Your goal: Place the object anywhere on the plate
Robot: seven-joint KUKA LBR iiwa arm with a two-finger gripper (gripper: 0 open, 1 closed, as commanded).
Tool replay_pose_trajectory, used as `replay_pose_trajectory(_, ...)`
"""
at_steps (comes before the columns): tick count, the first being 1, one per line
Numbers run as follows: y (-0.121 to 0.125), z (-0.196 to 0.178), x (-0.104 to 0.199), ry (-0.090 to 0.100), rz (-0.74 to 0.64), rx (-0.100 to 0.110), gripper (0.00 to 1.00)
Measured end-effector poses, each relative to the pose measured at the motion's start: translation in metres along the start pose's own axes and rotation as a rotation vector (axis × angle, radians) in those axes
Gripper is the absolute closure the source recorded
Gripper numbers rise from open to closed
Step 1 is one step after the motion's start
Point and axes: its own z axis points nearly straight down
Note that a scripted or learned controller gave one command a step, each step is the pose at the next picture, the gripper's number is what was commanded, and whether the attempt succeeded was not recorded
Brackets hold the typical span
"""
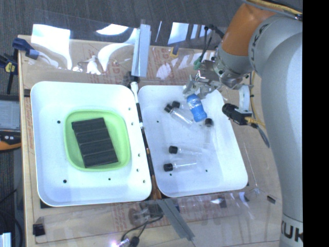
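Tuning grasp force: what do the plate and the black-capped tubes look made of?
Plate: looks like glossy light-green plastic, with soft sheen on its rim; could be melamine. Tubes: apparently clear plastic, possibly glass, since the white bin shows through them; caps matte black, likely plastic.

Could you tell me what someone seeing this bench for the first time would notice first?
Most likely the green plate in the left bin, with a dark ridged block lying on it. Next, the grey arm with its orange band, reaching in from the right so that its gripper hangs over the far part of the right bin, right at a small blue bottle. Several clear tubes with black caps lie scattered in that bin.
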Motion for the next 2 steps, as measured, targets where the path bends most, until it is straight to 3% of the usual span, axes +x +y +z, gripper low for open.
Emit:
replay_pose_trajectory(1, 0.000, 0.000, 0.000, 0.000, 0.000, 0.000, 0.00)
replay_pose_trajectory(2, -0.033, -0.078, -0.027, -0.001, 0.133, -0.005, 0.00)
